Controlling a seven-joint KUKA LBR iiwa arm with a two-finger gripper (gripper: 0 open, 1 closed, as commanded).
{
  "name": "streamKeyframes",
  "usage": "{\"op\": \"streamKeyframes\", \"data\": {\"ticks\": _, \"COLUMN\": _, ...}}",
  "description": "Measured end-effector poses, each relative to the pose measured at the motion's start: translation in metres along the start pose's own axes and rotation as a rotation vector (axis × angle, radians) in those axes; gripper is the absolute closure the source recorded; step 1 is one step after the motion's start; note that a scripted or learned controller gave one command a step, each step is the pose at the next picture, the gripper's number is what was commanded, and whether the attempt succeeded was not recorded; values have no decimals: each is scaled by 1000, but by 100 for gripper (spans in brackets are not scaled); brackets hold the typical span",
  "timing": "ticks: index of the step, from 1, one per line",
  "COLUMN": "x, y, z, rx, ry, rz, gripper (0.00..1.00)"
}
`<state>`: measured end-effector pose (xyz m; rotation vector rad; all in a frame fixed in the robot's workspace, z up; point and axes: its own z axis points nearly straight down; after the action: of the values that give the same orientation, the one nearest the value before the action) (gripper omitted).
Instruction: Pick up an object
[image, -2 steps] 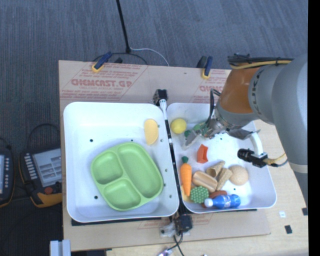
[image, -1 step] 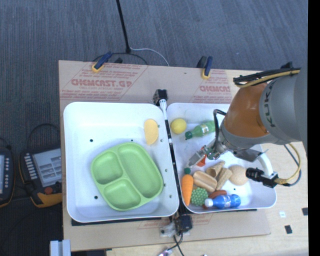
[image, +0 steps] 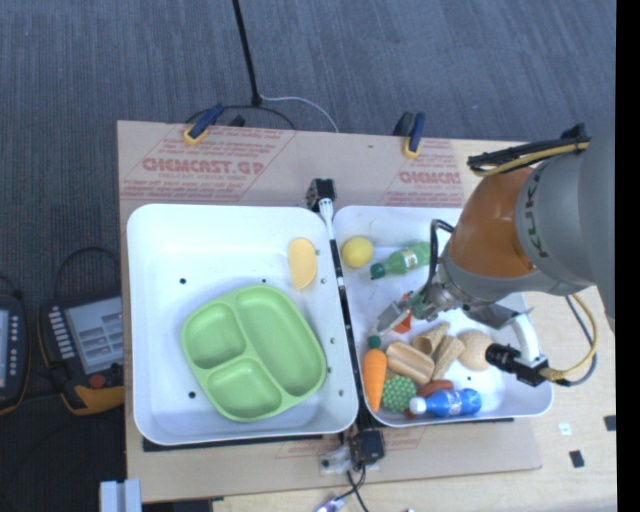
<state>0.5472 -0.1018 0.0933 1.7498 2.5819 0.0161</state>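
Gripper (image: 412, 305) sits low in the right bin (image: 530, 405), at the upper-left edge of the toy food pile; the metal tip is small and partly hidden under the wrist, so cannot tell how it is set or whether it has hold of anything. Nearest candidates: a small orange-red piece (image: 401, 322) just below the tip, touching or nearly so, and bread pieces (image: 425, 355) just below-right. The carrot (image: 374, 378) lies below-left, long axis running top to bottom along the bin's left wall. Green bottle (image: 402, 262) is just above the gripper, long axis left-right; the lemon (image: 356, 251) lies further up-left. Blue bottle (image: 450, 404) lies at the bottom edge, with a green bumpy item (image: 399, 392) beside it. Left bin (image: 160, 240) holds a green divided plate (image: 254, 351), nothing in its compartments, and a yellow oval piece (image: 302, 262) near the divider. Both bins rest on the desk (image: 140, 150). Judgement: pick not yet done; a short drop onto the pile looks likeliest.
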Motion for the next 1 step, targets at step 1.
{"op": "streamKeyframes", "data": {"ticks": 1, "x": 2, "y": -5, "z": 0, "rx": -5, "ry": -5, "rz": -78, "gripper": 0}}
